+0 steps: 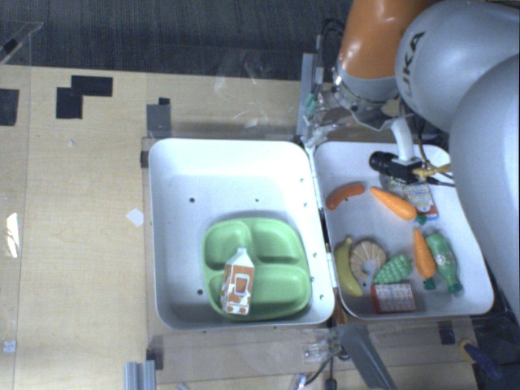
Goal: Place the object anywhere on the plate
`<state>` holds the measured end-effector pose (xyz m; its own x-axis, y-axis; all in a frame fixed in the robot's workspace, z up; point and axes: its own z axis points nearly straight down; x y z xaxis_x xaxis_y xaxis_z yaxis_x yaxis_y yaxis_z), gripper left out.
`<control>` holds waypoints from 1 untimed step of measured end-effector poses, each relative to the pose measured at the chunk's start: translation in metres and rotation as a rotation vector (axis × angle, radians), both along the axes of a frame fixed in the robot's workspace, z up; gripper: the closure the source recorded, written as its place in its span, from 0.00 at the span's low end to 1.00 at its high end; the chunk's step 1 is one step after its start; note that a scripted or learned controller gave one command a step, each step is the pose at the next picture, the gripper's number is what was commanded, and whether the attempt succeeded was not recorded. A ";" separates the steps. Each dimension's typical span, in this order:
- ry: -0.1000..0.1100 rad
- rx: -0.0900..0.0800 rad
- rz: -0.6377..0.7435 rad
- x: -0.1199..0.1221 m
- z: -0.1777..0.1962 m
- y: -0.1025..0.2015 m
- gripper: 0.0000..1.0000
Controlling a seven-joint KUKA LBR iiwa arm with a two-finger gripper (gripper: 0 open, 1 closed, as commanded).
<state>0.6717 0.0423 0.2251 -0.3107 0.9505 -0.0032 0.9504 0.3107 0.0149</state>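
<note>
Carton [238,289] lies on green plate [258,268], front-left compartment, left bin [175,218]. Judged placed. Carton looks light, thin-walled, crushable; best gripped across flat sides, gentle squeeze. Right bin [479,287]: banana [348,268], two carrots [394,204], sausage [346,193], bottle [444,260], red box [394,297]. Farthest: my pincer [318,122] above bins' far divider, nothing visible in it; opening: cannot tell.
</note>
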 end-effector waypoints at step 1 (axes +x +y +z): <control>0.000 0.000 0.000 0.000 0.000 0.000 0.00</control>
<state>0.6717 0.0425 0.2251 -0.3111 0.9504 -0.0033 0.9503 0.3111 0.0147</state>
